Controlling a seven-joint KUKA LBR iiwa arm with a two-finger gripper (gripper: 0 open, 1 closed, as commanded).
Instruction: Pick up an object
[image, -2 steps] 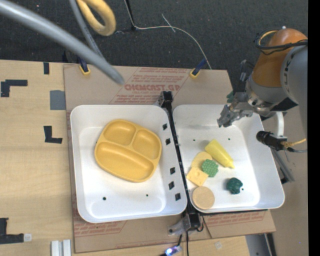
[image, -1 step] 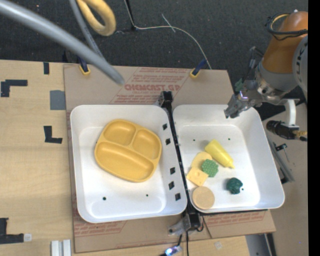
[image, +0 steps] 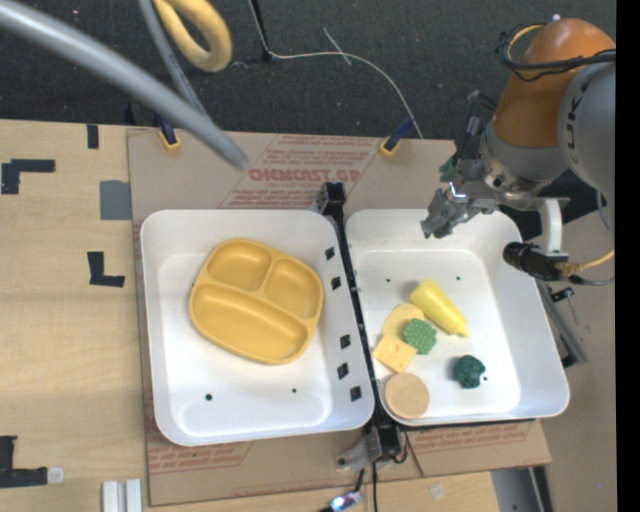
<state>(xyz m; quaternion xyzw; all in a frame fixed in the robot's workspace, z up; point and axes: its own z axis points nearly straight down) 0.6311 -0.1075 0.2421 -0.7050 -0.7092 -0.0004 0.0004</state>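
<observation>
Wooden desk (image: 60, 330) carries a brown cardboard sheet (image: 290, 175) under two shallow white bins side by side. In the right bin (image: 500, 330), nearest, a round tan disc (image: 407, 395) lies by the near wall, with a dark green lumpy toy (image: 467, 371) to its right. Just beyond sit a yellow cheese-like wedge (image: 394, 353) and a green broccoli-like piece (image: 420, 335), touching each other. Farther still lies a yellow cone-shaped toy (image: 439, 306). The left bin (image: 170, 400) holds a yellow plastic divided plate (image: 258, 300). Over the right bin's far right corner hangs the grey arm's claw (image: 441, 219), nothing visibly between its fingers; whether they are spread I cannot tell.
</observation>
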